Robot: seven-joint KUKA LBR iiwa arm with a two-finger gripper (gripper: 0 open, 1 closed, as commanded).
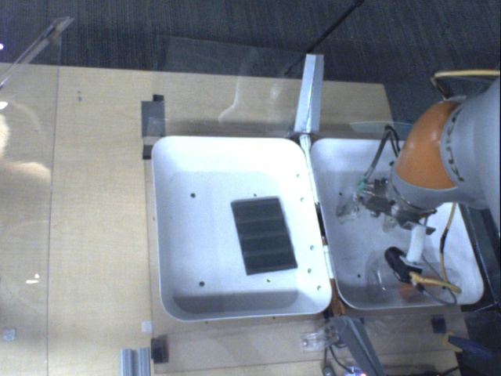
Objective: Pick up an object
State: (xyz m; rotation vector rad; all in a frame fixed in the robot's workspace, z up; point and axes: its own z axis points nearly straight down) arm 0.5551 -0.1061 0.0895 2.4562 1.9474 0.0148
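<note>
"Looking down, what lies in the left white bin [196,233]?"

"One flat black ribbed rectangle [264,235]. It has ridges running across it. It sits near the middle, a bit tilted, touching no wall."

"And the gripper [354,203]?"

"It is low in the right white bin [348,257], well apart from the rectangle. I cannot tell if it is wide or narrow."

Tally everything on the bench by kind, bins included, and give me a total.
Shallow white plastic bins: 2, the left bin and the right bin
Black ribbed rectangular slab: 1, lying in the left bin
Total: 3
Small bits in the right bin are too unclear to count.
</note>
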